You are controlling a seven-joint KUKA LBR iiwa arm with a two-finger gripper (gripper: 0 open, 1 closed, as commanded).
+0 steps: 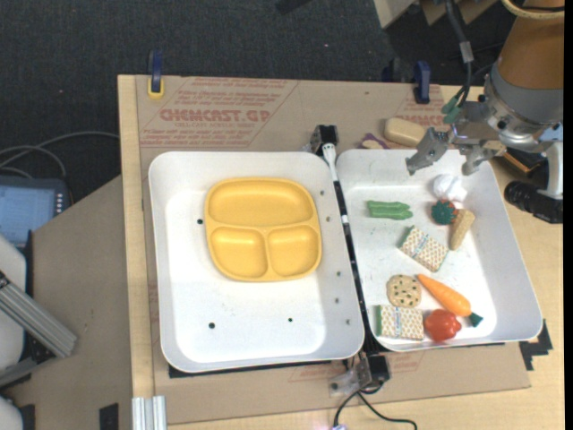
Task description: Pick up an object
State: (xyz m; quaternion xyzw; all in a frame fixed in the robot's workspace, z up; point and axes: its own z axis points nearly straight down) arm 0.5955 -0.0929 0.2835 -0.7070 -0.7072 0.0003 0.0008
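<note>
Brown bench [224, 106], dark carpet [72, 25]

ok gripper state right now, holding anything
Gripper: open, fingers spread, nothing between them, poised over the far end of the right bin above the white object.

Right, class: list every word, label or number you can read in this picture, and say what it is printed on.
"CHEMCAST GP": large red print on the brown board under the bins.
Smaller red lines above and below it: too small to read.
Red print on the board by the right bin's far corner: partly hidden, unreadable.
</note>
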